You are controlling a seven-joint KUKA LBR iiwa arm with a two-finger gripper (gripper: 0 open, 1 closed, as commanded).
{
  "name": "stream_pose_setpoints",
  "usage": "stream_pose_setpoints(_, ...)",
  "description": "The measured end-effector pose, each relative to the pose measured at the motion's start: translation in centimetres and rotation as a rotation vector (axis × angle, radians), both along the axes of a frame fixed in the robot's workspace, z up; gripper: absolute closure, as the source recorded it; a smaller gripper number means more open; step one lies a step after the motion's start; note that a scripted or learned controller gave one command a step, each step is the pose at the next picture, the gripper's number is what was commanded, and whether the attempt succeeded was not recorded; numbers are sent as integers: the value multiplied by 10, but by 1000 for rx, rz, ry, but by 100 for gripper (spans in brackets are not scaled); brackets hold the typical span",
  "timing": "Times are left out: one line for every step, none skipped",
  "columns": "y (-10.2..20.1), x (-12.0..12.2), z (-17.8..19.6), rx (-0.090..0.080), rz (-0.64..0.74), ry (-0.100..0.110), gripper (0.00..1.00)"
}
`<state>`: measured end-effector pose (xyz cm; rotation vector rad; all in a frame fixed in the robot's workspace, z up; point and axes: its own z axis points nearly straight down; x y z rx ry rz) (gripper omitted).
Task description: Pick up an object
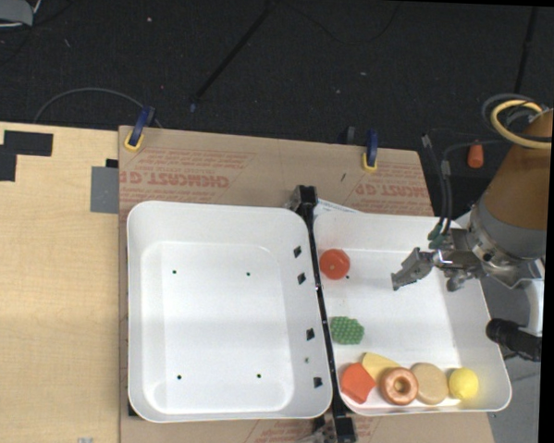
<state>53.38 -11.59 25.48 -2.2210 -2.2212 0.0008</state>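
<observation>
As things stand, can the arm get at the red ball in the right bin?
Probably yes: the red ball sits alone on bare bin floor, apart from other items, and the end effector hangs just beside it.

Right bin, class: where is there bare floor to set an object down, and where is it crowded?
Bare floor lies in the right bin between the red ball, the green object and the right wall, partly under the gripper. The near edge is crowded: orange piece, doughnut, tan piece, yellow ball.

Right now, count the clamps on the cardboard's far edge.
2. A yellow-jawed clamp grips the far-left corner of the cardboard; the other clamp sits farther right on the same edge, above the right bin. None seem hidden.
</observation>
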Motion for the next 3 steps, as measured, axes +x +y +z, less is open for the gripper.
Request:
stream_pose_setpoints(-16,9,-101,1,-1,9,0)
stream_pose_setpoints(18,-51,-55,0,1,-3,0)
stream_pose_setpoints(25,91,-119,0,1,6,0)
